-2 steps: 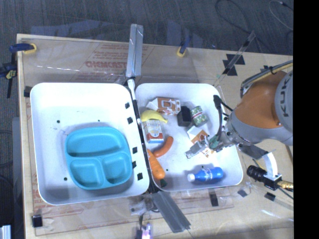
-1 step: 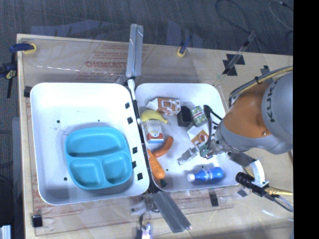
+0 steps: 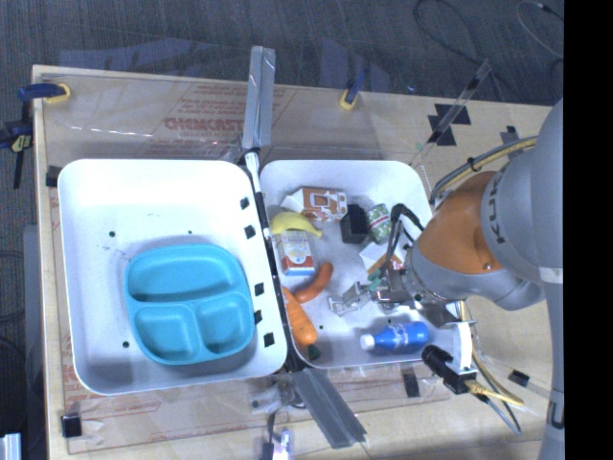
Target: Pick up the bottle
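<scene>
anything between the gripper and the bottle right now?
Nothing visible. The gripper sits in the right bin, up and to the left of the blue bottle, which lies on its side near the bin's front edge. Bare bin floor separates them; the carrot lies further left.

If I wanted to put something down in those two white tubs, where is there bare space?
The left bin has bare floor along its far side and left wall, around the blue tray. The right bin is crowded: banana, carrot, blue bottle and claw. A thin bare strip runs along its far wall.
</scene>
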You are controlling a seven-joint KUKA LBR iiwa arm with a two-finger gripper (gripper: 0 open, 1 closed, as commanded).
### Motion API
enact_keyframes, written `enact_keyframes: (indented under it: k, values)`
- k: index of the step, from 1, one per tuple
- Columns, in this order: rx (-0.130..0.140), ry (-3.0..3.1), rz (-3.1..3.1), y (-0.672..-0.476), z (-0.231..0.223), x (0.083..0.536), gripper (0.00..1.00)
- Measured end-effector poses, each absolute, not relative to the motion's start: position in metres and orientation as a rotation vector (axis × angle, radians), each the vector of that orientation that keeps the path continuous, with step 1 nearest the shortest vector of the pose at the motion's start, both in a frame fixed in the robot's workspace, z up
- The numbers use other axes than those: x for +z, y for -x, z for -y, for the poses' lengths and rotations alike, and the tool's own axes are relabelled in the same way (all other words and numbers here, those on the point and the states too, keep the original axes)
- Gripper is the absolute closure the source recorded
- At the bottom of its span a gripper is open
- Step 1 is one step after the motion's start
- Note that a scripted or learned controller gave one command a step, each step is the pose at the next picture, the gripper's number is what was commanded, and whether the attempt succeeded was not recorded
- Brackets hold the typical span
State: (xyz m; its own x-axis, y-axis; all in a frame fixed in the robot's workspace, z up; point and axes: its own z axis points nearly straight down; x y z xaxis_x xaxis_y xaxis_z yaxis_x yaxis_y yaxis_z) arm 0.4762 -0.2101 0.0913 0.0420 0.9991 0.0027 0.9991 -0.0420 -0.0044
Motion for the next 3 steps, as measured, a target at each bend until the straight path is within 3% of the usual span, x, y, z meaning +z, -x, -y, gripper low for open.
enact_keyframes:
  k: [1,2,3]
  values:
    - [0.0,2.237,2.204,-0.477,0.209,0.172,0.0]
    - [0.002,2.172,2.263,-0.477,0.206,0.161,0.0]
    - [0.001,2.167,2.271,-0.477,0.209,0.091,0.0]
